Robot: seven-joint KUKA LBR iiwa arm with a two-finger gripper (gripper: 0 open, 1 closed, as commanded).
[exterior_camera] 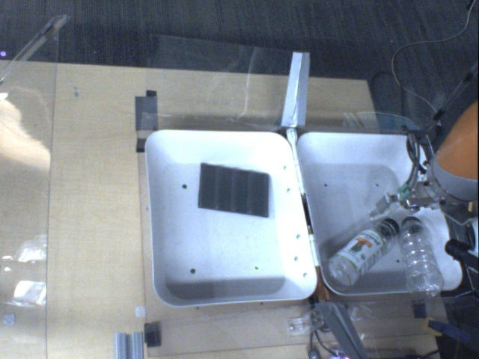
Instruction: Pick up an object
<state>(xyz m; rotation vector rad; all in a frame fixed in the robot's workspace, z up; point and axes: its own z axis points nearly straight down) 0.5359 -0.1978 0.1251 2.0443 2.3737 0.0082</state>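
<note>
Clear plastic bottle with orange-green label [364,250] lying tilted in right white bin [337,163], cap toward gripper [400,204]. Second clear crinkled bottle [419,256] lying just beside. Gripper hovering at cap end; finger opening impossible to tell. Dark grey rectangular pad [233,190] lying flat in left white bin [172,223].

Two white bins sit side by side on a wooden bench [82,200]. The left bin [161,223] holds a dark rectangular pad [233,190], lying flat, upper centre. The right bin [337,163] holds a labelled bottle [364,250] on its side and a clear bottle [419,256] beside it, lower right. The gripper [404,200] is above the bottle necks at the right edge of the frame; finger state not discernible.
</note>
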